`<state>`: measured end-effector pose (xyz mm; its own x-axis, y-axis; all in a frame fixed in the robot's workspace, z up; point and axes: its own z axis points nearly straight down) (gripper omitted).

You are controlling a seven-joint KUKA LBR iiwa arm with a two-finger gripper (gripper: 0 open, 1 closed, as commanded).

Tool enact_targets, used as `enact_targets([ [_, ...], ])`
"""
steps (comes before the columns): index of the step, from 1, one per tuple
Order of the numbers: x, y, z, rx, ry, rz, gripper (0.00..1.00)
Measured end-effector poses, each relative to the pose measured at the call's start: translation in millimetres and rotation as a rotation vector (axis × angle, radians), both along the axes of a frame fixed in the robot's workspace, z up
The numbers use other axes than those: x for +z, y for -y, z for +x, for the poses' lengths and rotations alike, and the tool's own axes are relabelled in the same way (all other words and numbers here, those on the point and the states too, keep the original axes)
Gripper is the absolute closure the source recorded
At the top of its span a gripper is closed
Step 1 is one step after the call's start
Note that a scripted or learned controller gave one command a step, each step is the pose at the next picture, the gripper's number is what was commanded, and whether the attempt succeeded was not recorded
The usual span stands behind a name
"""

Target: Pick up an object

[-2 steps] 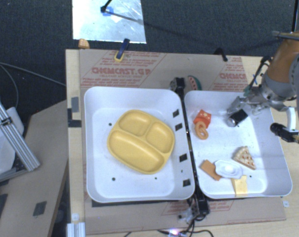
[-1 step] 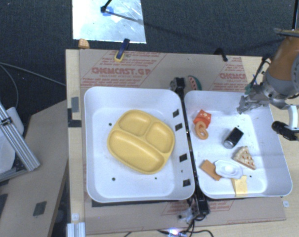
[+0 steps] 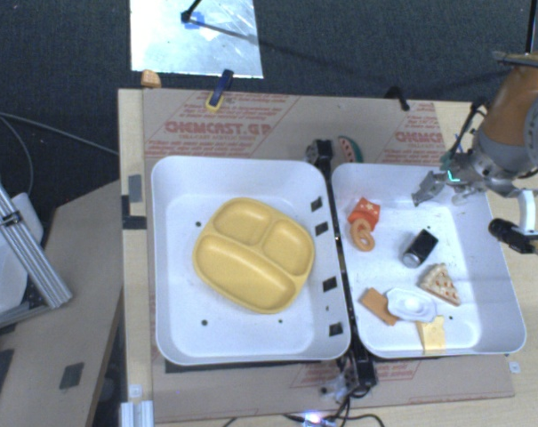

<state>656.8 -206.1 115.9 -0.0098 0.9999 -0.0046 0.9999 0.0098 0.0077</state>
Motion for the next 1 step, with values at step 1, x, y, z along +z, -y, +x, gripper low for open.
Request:
enact_targets([
  [1, 49.3, -1.1, 12.5, -0.005, -0.004, 0.004, 0.00],
])
